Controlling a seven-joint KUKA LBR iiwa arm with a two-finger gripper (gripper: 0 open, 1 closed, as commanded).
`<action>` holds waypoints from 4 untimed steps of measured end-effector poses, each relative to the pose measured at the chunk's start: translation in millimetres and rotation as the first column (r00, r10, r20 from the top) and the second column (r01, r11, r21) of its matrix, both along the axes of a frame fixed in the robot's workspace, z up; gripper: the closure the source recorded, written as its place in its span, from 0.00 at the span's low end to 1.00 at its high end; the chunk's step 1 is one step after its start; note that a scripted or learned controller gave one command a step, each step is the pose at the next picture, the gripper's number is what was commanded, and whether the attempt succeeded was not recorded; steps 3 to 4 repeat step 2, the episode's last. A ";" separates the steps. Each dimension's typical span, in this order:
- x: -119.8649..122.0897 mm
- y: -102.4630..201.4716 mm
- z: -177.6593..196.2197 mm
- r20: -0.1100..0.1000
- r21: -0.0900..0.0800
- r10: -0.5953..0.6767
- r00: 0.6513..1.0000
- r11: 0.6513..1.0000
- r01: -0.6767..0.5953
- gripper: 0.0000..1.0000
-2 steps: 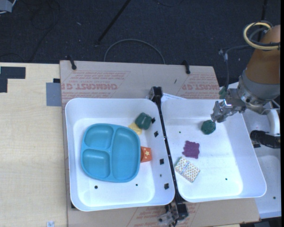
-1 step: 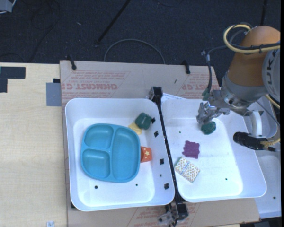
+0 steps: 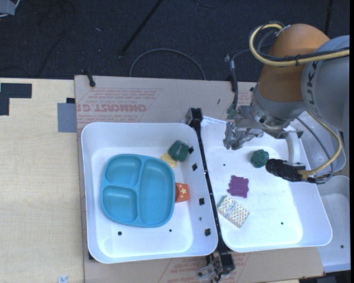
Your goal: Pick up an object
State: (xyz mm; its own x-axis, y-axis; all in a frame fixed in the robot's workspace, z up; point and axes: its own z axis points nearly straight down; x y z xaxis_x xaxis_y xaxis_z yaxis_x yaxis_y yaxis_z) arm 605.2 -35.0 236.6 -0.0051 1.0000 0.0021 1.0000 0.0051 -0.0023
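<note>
Hovering gripper [image 3: 235,139] over right bin [image 3: 318,229], fingers apparently parted, gripping nothing.
Eyeing green lump [image 3: 259,157] at four o'clock: probably light, squashy; pinching across middle.

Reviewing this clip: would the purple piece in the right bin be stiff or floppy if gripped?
The purple piece lies flat with ragged edges, so probably soft and floppy. It looks thin, so fingers may struggle to get under it. Unlikely to roll.
</note>
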 end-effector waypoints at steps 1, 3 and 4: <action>5.2 43.8 -9.5 -0.002 -0.001 -0.001 1.000 1.000 0.001 1.00; 10.5 106.5 -11.4 -0.001 0.000 0.000 1.000 1.000 0.000 1.00; 10.5 106.5 -11.4 -0.001 0.000 0.000 1.000 1.000 0.000 1.00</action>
